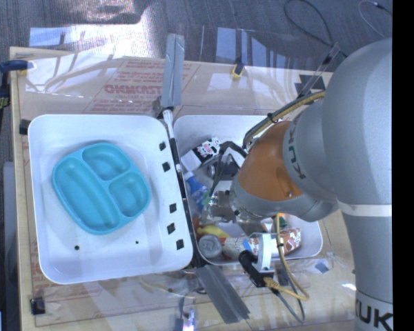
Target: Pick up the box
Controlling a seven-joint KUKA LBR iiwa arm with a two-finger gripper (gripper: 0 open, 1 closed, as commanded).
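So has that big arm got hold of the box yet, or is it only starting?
Nothing looks finished yet. In hand: the arm has reached down into the right bin, its end effector low among the cluttered items, where its own bulk hides any grip. I can't pick out the box. Left: a lift clear of the bin. The left bin holds a blue divided tray.

Sunlit grey carpet (90, 5) lies beyond the wooden bench (69, 95).

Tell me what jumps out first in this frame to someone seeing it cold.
The bright blue divided tray lying alone in the left white bin catches the eye first. Next is the big grey arm with its orange band, leaning in from the right over the right bin and its jumble of small items.
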